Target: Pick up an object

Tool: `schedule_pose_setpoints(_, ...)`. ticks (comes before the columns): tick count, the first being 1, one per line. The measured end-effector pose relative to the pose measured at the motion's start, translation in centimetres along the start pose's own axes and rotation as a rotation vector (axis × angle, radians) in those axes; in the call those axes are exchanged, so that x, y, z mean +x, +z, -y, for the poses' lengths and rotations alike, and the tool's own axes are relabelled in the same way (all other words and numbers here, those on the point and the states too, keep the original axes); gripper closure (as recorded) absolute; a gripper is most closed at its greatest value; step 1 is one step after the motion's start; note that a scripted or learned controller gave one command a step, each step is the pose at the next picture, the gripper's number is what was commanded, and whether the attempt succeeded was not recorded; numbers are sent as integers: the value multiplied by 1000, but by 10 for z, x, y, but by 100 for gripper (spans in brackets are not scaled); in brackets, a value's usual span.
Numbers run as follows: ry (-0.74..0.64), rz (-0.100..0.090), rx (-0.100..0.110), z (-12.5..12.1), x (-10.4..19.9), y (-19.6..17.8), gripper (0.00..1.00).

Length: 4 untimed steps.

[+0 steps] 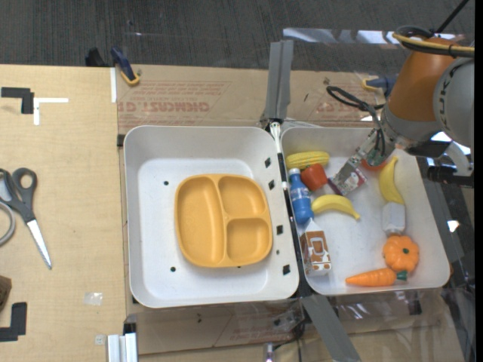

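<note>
Started at the near edge: found a carrot [371, 278] laid flat along the front wall of the right bin [434, 202], a small pumpkin [401, 253] just beside its leafy end. Noted a brown carton [317, 251] against the divider, likely dropped there loose rather than set.

Moved farther in. Saw a white bottle [393, 219] on its side near the right wall, a banana [336, 204] curved across the middle, and a blue bottle [299, 198] lying along the divider. Counted a second banana [388, 181], a red piece [314, 176] and a yellow corn cob [308, 159] toward the back. Judged all 9 as scattered for picking, each apart enough to be reached from above.

Placed the hand [352, 173] low in the back half of that bin, between the red piece and the second banana, slanted down from the grey and orange arm [423, 89]. Could not tell whether open or closed, nor whether gripping anything. Read the pose as a try at a pick, not yet proven.

Found in the left bin [143, 202] 1 yellow divided plate [224, 219], lying flat and central.

Noted a pale wooden bench [60, 164], scissors [26, 210] at its left, cardboard [189, 96] under both bins, dark carpet [189, 13] beyond.
</note>
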<state>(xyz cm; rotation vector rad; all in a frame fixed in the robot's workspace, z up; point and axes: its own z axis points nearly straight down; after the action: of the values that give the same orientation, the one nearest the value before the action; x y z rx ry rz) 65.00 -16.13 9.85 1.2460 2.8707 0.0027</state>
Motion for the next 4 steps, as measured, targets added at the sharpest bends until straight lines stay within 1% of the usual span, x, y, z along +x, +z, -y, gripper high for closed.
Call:
schedule_pose_setpoints(1, -93, -9, 4, -12, 61, 5, 0)
schedule_pose_setpoints(2, 10, -2, 6, 17, 95, 3, 0)
schedule_pose_setpoints(3, 134, 8, -2, 79, 150, 0, 0)
schedule_pose_setpoints(4, 210, -8, 7, 34, 105, 5, 0)
